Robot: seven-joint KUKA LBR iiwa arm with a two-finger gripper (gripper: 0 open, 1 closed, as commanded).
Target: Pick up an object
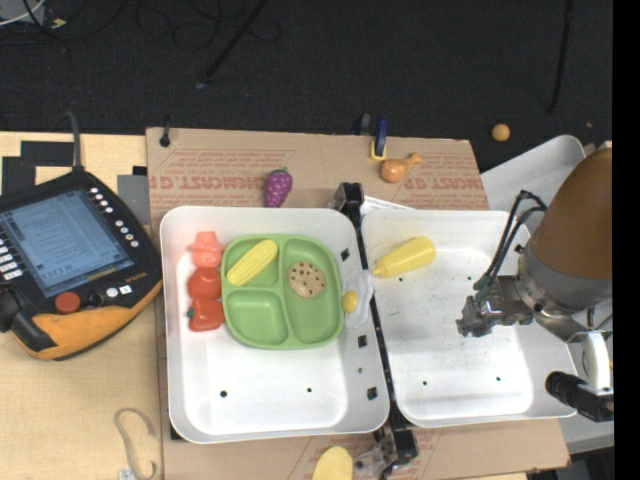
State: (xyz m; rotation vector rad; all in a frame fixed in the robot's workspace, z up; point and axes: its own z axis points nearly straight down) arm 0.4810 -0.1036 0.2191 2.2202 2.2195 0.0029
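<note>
My gripper [478, 321] hangs low over the right side of the right bin [455, 393], pointing left, with nothing visible between its fingers. A yellow squash-like toy [403, 257] lies at the upper left of that bin, well to the gripper's upper left. In the left bin [260, 408] a green divided plate [282, 291] carries a yellow corn cob [249, 260] and a brown cookie [306, 278]. A red and pink toy figure [204, 281] lies along the plate's left side. A small yellow piece [350, 301] sits at the plate's right rim.
A purple grape bunch [277, 186] and an orange pear-shaped toy [397, 167] lie on the cardboard behind the bins. A yellow lemon-like toy [333, 463] sits in front of them. A teach pendant [70, 258] rests on the bench to the left. A black divider [365, 298] separates the bins.
</note>
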